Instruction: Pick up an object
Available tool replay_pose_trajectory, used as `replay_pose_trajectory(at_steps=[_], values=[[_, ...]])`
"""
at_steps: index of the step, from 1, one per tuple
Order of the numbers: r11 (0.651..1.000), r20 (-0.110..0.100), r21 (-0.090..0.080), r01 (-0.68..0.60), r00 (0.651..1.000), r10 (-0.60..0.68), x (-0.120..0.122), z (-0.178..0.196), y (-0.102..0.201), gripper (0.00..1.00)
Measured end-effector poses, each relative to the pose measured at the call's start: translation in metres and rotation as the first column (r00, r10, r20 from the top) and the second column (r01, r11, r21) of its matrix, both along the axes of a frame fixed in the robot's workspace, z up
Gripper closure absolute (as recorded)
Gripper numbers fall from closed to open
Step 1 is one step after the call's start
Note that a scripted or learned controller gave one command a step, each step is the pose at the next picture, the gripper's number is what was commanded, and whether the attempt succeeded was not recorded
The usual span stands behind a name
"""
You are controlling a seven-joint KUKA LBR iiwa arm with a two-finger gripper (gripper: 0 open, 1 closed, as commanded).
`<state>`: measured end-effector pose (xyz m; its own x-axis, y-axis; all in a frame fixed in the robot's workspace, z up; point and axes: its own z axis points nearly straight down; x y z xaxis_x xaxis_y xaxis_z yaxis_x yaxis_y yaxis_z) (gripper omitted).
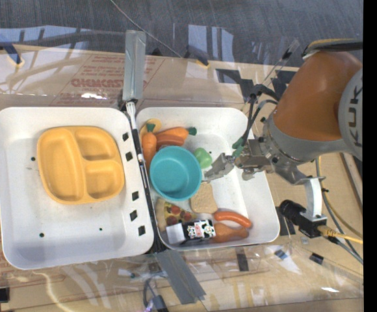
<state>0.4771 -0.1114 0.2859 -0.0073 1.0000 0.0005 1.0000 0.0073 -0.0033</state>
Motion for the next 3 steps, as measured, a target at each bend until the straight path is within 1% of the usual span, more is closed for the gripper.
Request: replay_pose_trajectory(at_steps=[1,2,3], values=[[0.953,-0.007,-0.001,0.303,0.953,-0.303,0.048,-0.110,-0.042,0.00],[0.929,-0.001,-0.002,0.370,0.929,-0.370,0.097,-0.122,-0.077,0.00],[0.675,0.003,0.001,0.738,0.675,-0.738,0.141,-0.192,-0.018,0.00]])
